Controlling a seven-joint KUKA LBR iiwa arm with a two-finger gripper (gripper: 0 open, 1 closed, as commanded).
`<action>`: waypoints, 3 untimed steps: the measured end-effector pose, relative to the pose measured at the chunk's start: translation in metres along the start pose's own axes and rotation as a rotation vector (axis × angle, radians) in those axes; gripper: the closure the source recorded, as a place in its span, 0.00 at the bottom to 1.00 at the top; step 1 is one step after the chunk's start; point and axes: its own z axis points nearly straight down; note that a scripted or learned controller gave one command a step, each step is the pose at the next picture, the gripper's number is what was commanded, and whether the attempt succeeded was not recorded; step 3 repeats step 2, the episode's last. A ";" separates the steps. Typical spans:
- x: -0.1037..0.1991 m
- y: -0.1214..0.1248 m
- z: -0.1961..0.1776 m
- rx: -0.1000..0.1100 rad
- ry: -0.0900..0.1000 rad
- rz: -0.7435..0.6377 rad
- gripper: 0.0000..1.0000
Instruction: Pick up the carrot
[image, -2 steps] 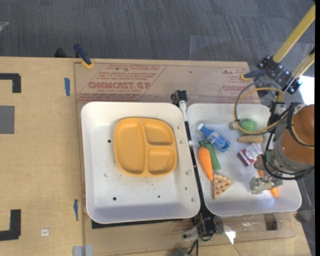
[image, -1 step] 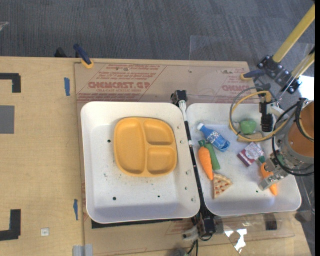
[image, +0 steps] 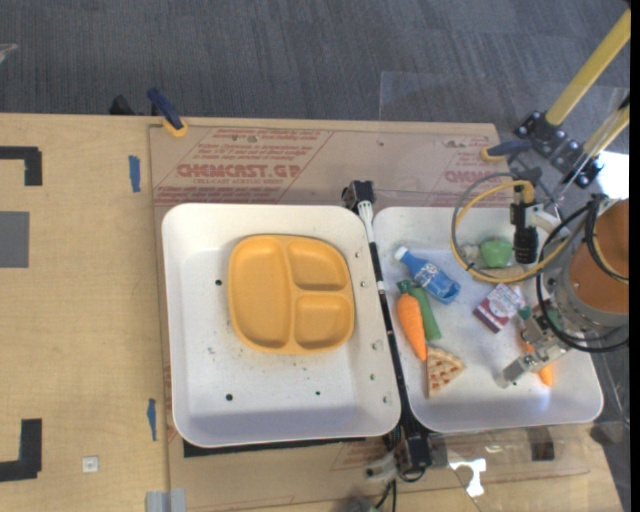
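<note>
Carrot (image: 412, 325): you've got it in the right bin (image: 580, 405), hard up against the left wall, lying lengthwise with the fat end up top and the tip pointing down toward the pizza slice (image: 443, 371).
Neighbours: a green thing (image: 431, 316) sits right alongside the carrot on its right, touching it, and the blue bottle (image: 428, 277) lies just above both of them at a slant.
Gripper (image: 528, 362): down low at the right side of that same bin, well apart from the carrot. Honestly can't tell from here if the fingers are spread or closed, too much cable and metal in the way.
Near the gripper: a small orange bit (image: 545, 375) pokes out just beside it, and a purple and white packet (image: 497, 307) sits up and to the left.
Back of the bin: green ball (image: 495, 251) inside the loop of yellow cable (image: 470, 215).
Left bin (image: 195, 330): holds the orange divided plate (image: 291, 293), nothing to do with your carrot.
</note>
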 end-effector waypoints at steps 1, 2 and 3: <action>-0.012 0.016 0.001 -0.002 0.004 -0.370 0.00; -0.010 0.012 0.001 -0.006 -0.003 -0.355 0.00; -0.010 0.012 0.001 -0.006 -0.003 -0.355 0.00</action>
